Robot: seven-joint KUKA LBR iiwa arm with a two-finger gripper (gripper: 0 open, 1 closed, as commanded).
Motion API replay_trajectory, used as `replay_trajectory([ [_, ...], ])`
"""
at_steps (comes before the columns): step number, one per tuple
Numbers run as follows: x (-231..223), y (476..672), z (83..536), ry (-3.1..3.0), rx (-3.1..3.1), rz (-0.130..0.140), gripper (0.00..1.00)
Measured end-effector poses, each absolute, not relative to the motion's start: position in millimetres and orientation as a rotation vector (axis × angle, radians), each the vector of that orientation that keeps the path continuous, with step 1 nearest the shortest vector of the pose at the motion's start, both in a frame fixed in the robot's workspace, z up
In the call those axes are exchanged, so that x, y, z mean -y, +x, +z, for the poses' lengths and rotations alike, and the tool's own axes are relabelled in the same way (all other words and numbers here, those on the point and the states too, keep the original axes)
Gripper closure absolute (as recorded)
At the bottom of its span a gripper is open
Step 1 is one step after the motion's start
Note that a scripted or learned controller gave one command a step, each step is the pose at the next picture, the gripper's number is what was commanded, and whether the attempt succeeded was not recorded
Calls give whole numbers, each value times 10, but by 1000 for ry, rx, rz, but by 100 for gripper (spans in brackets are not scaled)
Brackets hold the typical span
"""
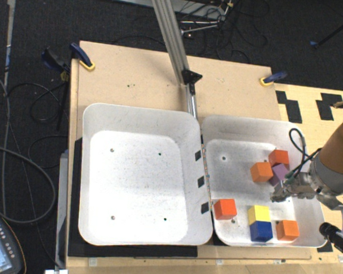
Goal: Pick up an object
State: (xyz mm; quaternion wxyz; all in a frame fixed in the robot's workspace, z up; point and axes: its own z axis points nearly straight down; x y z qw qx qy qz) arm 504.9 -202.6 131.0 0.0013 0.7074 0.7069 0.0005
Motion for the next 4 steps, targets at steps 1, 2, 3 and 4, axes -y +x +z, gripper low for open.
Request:
replay_trajectory([
  [1,1999,5051,1940,2213,-2220,5,100],
  [2,2044,5080,2376,2213,-2220,3,100],
  [3,2047,5094,2663,2214,-2221,3,100],
  [4,1501,5155,2694,2212,-2231,3,100],
])
